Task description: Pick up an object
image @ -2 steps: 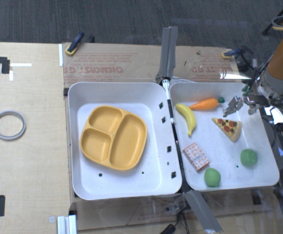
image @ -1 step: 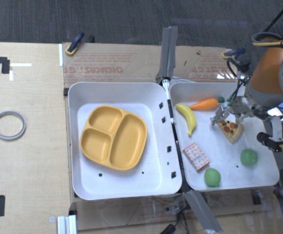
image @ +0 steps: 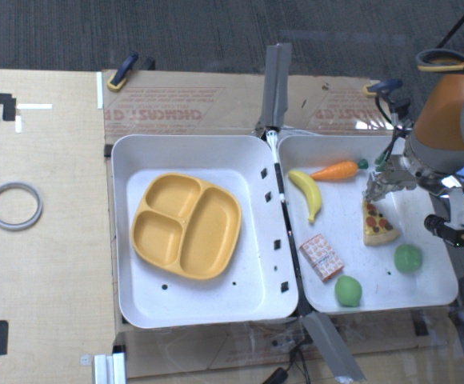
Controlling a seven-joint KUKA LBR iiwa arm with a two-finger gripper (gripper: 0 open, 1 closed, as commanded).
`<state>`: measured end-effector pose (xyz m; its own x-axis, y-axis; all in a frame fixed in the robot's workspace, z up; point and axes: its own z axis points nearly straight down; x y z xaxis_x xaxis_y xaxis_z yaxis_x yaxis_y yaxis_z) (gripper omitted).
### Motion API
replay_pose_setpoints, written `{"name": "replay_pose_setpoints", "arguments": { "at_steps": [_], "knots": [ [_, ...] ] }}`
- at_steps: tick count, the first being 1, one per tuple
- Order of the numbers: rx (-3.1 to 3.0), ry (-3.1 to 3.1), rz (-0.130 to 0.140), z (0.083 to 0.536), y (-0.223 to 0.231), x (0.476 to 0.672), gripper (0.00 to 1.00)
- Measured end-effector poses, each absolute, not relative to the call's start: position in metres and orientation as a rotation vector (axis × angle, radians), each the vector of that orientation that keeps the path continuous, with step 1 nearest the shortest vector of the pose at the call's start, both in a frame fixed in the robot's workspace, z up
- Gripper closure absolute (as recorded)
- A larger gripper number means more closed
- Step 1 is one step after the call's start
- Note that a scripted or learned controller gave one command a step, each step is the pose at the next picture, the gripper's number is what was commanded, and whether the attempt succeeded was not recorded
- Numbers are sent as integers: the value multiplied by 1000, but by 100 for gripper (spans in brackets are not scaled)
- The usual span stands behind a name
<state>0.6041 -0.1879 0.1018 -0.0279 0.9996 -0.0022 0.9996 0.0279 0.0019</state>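
Note:
The right bin (image: 424, 298) holds several toy foods: a yellow banana (image: 308, 194), an orange carrot (image: 335, 170), a pizza slice (image: 378, 224), a pink-and-white box (image: 322, 257), and two green balls (image: 348, 290) (image: 408, 258). My gripper (image: 376, 190) hangs over the bin's upper right part, its tips just above the pointed top end of the pizza slice and right of the carrot. Nothing shows between the fingers. The arm's orange band (image: 440, 114) rises behind it.
The left bin (image: 128, 238) carries a yellow divided plate (image: 186, 225). A grey divider post (image: 277, 86) stands between the bins at the back. A tape roll (image: 12, 206) lies on the wooden bench at far left, a blue clamp (image: 123, 71) at the back.

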Motion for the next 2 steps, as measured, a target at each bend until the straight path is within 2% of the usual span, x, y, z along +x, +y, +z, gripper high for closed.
{"name": "replay_pose_setpoints", "arguments": {
  "at_steps": [1, 2],
  "knots": [
    [2053, 2383, -9, 91, -187, 657, 100],
    [2279, 2160, 0, 170, -132, 659, 100]
  ]
}}
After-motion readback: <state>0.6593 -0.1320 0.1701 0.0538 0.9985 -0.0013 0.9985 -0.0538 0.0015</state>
